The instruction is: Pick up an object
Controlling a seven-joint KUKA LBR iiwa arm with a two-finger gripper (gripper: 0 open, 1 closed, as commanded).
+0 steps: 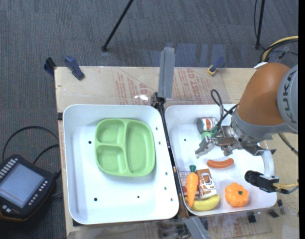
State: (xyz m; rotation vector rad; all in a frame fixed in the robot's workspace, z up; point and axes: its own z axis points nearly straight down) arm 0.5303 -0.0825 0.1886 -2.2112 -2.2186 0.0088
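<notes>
Hand (208, 144) over right bin (178, 114), fingers apart on nothing, can (206, 124) behind, sausage (220, 163) just beside; carrot (191, 188), banana (206, 203), pumpkin (236, 194) near front.

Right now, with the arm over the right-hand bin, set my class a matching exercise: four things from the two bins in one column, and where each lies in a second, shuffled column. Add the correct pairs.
Things
1. green plastic tray with three compartments
2. red toy sausage
3. orange toy pumpkin
4. orange toy carrot

Places
A. near right corner of the right bin
B. near left corner of the right bin, beside a yellow banana
C. middle of the left bin
D. middle of the right bin, just below the gripper

Pairs: 1-C, 2-D, 3-A, 4-B
</notes>
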